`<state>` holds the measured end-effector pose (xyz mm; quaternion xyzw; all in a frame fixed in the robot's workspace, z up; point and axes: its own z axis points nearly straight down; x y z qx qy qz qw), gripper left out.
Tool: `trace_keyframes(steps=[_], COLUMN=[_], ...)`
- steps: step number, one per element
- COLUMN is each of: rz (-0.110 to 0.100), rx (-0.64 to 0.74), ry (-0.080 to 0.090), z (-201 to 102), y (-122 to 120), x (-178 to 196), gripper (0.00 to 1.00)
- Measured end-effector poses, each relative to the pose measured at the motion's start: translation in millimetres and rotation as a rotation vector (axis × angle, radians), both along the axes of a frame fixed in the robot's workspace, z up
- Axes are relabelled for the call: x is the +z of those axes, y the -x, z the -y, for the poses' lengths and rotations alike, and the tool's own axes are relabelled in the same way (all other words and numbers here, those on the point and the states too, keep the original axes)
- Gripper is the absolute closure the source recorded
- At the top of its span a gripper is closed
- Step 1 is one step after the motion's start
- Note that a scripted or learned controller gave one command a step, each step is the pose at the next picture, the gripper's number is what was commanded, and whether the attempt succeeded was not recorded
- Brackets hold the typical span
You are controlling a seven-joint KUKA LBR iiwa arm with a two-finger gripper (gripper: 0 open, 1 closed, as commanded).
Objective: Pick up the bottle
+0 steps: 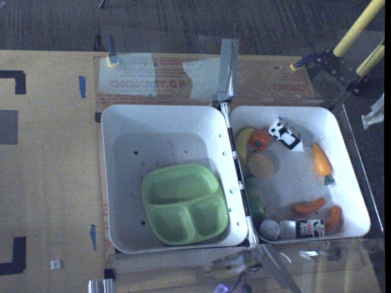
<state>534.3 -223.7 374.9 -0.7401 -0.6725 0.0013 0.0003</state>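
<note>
Along the near wall of the right shallow white bin (351, 163): small pale bottle with a rounded whitish cap and a dark printed label (292, 229), lying on its side, close against the wall, near the front corner.

Tool: state cannot be told from this view.

Hazards, as judged:
- Bottle lies tight to the bin wall; a descent from above may strike the rim or get only one side of the bottle, pushing it along instead of gripping it
- Round body on its side is likely to roll or squirt out of a pinch that is off-centre
- Small orange rounded piece (333, 218) sits just beside the label end; a wide approach could catch it together with the bottle
- Curved orange-red piece (308, 207) lies near, on the inward side; it may be nudged or taken by mistake

Other contents, right bin: orange carrot-shaped toy (321, 159), tan round lump (261, 165), yellow curved toy (245, 143), red-orange toy (259, 139), black-and-white patterned block (285, 134), dark green item (253, 199) along the dividing wall.

Left shallow white bin (122, 139): light green plastic divided tray (183, 204), well apart from the bottle, no obstruction.

Wooden worktop (49, 163): blue tape marks, black corner marks
</note>
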Motion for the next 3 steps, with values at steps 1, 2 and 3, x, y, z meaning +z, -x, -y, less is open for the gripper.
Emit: trace_keyframes(steps=[1,2,3], rz=[-0.005,-0.004,-0.006], rx=[-0.443,-0.550,-1.070], ry=[-0.001,-0.001,0.001], z=[-69.4,-20.2,-88.8], y=[-0.6,54.3,40.1], x=[-88.1,-154.6,-246.6], gripper=[0.00,0.00,0.00])
